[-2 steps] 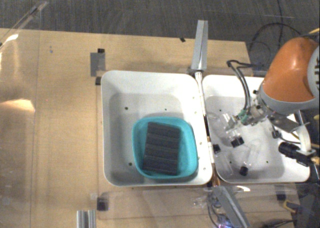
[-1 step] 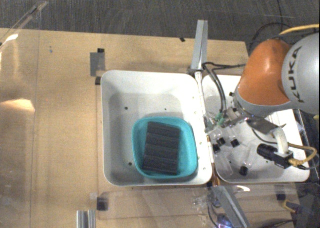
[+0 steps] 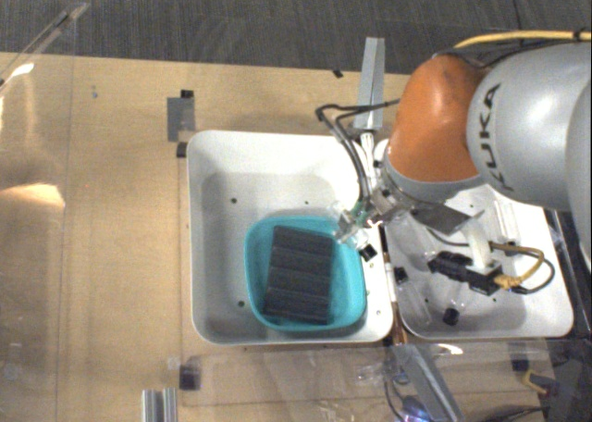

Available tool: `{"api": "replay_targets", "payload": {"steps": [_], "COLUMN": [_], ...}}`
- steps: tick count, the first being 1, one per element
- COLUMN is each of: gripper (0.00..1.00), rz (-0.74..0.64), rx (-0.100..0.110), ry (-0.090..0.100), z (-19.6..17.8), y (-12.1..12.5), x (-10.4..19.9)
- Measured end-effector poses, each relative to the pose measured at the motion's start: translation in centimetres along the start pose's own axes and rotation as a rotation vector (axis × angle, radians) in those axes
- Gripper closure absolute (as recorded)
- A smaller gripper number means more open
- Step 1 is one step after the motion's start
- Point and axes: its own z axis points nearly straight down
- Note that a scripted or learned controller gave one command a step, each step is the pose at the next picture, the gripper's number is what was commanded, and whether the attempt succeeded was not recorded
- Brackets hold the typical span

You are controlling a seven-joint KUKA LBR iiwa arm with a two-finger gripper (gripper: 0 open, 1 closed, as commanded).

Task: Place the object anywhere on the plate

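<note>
Object point(image 3: 298, 273), a dark ribbed block, already lies flat on the teal plate point(image 3: 350, 274) in the left bin point(image 3: 215, 189); gripper point(image 3: 354, 222) sits over the plate's upper right rim; we can't tell its finger state; we'd lift straight up, avoiding rim and block.
</note>
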Motion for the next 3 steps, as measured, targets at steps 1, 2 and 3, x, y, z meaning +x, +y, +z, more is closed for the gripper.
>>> {"api": "replay_targets", "payload": {"steps": [1,2,3], "gripper": [0.00,0.00,0.00], "rz": [0.001,0.100,0.106], "rx": [0.000,-0.004,0.002], "ry": [0.000,-0.004,0.001], "z": [0.0,-10.8,1.5], "y": [0.0,-7.4,-5.8], "x": [0.0,-5.3,-1.0]}}
